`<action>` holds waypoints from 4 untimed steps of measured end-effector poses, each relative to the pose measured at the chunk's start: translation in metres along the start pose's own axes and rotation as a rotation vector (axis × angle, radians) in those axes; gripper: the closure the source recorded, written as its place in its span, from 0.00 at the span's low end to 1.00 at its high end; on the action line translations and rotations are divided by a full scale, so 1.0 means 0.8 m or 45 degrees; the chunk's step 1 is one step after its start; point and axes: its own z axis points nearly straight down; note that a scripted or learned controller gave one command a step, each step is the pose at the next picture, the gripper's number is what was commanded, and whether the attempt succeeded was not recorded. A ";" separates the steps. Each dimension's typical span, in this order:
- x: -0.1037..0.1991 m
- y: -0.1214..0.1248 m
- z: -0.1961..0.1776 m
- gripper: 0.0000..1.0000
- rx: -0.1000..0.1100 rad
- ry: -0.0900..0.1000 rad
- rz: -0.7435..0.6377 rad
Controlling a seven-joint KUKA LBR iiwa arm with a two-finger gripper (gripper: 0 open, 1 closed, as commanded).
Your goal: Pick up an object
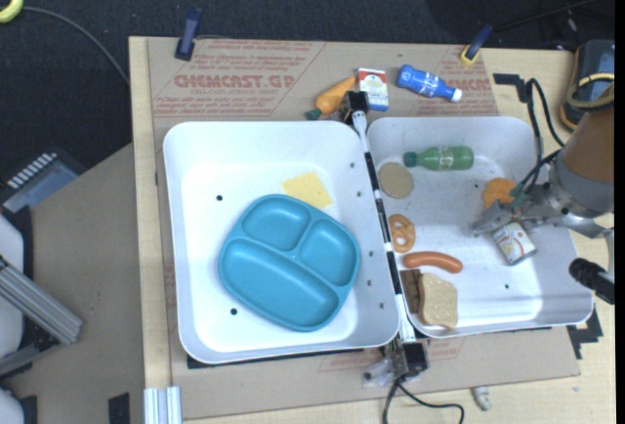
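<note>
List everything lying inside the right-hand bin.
In the right bin: a green bottle, tan disc, pretzel, sausage, bread slice, orange piece and small carton. The tool covers whatever lies beneath it.

The arm (593, 163) is cut off by the right edge, so its upper links go unseen; the end effector (508, 209) is too small and dark to tell how its tips stand; it covers part of an orange object (498, 189), whose kind cannot be told; the print on the small carton (513, 243) beside it is too fine to read; a yellow thing (10, 5) is clipped by the left edge.
</note>
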 end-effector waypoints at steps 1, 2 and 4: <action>-0.004 -0.001 -0.013 1.00 -0.002 -0.007 0.004; 0.086 -0.008 -0.001 1.00 -0.007 -0.009 0.005; 0.251 0.018 -0.122 1.00 0.000 -0.008 0.005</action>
